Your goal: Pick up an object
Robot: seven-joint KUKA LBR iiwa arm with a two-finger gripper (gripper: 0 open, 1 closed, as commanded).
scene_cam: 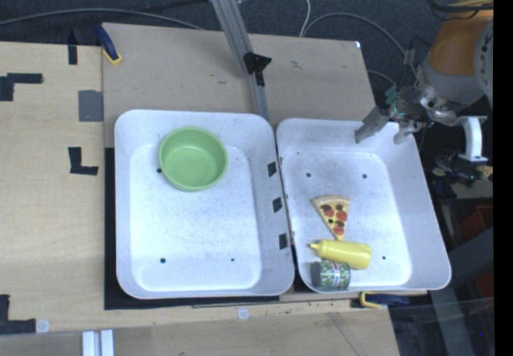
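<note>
Yellow stands out in the right bin: a mustard bottle lying on its side near the front wall, just behind a green can and just in front of a pizza slice. The pincer hovers over that bin's far rim, holding nothing; how wide it stands I cannot tell. Best approach: descend straight over the bottle's middle, closing across its narrow width.
</note>
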